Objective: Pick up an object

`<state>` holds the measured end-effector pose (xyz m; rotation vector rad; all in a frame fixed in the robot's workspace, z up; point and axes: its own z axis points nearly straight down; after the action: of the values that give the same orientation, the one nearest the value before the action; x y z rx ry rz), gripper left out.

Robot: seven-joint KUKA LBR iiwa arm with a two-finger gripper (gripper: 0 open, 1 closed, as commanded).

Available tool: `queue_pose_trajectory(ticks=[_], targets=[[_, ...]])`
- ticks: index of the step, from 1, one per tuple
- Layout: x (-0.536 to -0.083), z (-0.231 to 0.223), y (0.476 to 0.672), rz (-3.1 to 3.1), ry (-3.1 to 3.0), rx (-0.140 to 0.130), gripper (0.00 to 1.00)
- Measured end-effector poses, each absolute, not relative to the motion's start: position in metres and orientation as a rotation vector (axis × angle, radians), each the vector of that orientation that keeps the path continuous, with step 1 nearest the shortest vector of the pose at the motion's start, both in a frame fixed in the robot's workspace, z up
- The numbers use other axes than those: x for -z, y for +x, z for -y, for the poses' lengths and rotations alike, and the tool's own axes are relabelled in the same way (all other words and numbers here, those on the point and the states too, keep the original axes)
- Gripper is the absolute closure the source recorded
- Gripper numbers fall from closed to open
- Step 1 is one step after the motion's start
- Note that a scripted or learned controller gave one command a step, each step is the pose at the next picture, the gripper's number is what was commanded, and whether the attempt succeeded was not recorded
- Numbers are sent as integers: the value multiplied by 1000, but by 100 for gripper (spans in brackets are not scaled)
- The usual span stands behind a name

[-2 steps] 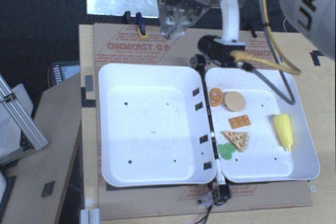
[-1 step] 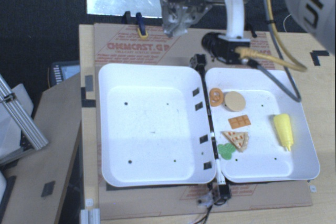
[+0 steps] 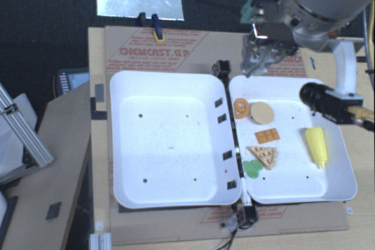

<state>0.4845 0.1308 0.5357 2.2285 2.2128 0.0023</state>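
Here, the yellow corn cob (image 3: 316, 145) — seemingly light, stiff, slick plastic — suits your mid-body grasp; the gripper (image 3: 258, 61) hangs above, state unreadable.

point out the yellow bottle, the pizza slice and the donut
yellow bottle (image 3: 317, 146), camera view, middle of its body
pizza slice (image 3: 263, 155), camera view, centre of the wedge
donut (image 3: 241, 107), camera view, on its ring
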Motion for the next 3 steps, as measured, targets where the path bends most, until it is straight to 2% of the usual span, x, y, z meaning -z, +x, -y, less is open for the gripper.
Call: queue_pose_trajectory(ticks=[1, 2, 3], targets=[[-535, -196, 486, -2232, 2212, -5, 100], [-518, -236, 526, -2228, 2214, -1, 100], [-531, -235, 525, -2228, 2213, -7, 100]])
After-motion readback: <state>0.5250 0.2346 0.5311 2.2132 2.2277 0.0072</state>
